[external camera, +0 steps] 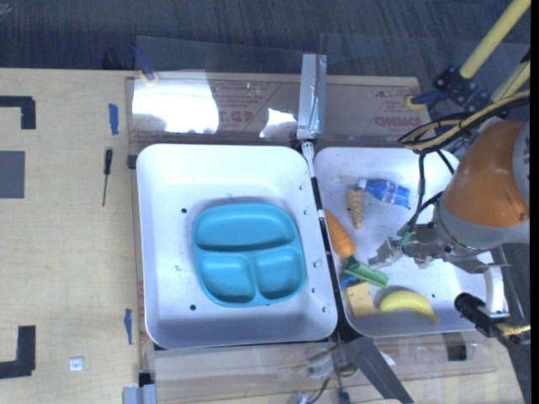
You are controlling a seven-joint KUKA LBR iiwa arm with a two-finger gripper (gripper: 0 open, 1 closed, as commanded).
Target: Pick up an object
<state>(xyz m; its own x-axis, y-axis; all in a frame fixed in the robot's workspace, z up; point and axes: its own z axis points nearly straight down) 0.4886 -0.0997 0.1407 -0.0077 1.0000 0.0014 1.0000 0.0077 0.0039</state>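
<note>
On the bench, the left bin (160, 225) is taking up the most room, with a blue divided tray (246, 253) lying in its middle. Beside it, the right bin (438, 314) is carrying all the small candidates for the pick. The arm (487, 183) is reaching in from the right over that bin, its gripper (392, 252) hanging low near the bin's centre; how wide the tool is standing I cannot tell, and nothing is visibly sitting in it.

Among the loose things, a banana (407, 301) is lying near the front wall, a carrot (340, 236) is resting along the left wall, and a blue-and-white packet (386, 192) is sitting toward the back with a small cone (356, 206) just beside it. A green piece (365, 272) is lying closest to the gripper, with a pale yellow block (358, 298) just in front of it.

The risk, as I judge it, is crowding: the green piece, block and banana are lying close together, so a descent could nudge one aside or catch two at once, and the carrot against the wall is leaving little clearance.
</note>
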